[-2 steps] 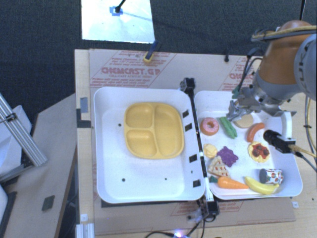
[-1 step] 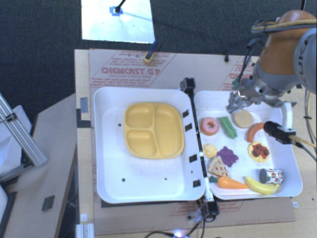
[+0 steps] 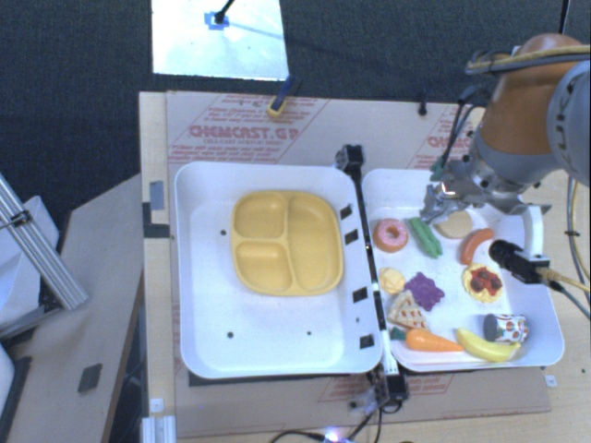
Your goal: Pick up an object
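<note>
Both white bins are seen to be smooth moulded plastic with a faint sheen, and the yellow tray in the left one is finished in a duller, matt plastic. The toy foods, such as the banana and carrot, are rendered in glossy plastic. The bench is faced in matt, wood-like board, and the arm is given a smooth orange and grey shell.

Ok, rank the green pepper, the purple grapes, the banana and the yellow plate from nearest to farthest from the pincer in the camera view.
From the pincer, over the right bin:
1. Green pepper, just below it in the right bin.
2. Purple grapes, mid right bin.
3. Banana and yellow plate: too close to call. The banana lies at the right bin's near edge, the plate in the left bin.
</note>
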You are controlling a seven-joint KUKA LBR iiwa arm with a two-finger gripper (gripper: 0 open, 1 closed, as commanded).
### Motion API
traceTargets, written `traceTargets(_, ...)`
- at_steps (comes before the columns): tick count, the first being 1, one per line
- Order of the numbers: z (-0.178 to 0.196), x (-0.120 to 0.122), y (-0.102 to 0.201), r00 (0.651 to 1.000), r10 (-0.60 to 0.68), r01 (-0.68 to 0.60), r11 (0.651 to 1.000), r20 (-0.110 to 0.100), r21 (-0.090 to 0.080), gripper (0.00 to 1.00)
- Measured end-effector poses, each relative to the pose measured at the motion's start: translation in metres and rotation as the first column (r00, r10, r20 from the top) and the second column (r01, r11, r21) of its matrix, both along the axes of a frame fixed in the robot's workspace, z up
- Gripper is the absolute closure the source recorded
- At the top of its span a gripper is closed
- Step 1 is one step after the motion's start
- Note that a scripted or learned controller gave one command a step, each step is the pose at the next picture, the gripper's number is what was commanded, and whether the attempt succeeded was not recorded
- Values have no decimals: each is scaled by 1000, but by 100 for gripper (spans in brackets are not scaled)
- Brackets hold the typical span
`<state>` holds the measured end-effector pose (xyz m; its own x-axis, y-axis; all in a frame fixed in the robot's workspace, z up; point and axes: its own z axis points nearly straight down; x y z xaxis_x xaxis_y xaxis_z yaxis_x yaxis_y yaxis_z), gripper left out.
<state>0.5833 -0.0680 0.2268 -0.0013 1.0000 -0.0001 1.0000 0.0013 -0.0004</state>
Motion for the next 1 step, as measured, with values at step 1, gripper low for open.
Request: traceTargets(1,-2,0,-6,1000,0,0,1000,2,-1,100)
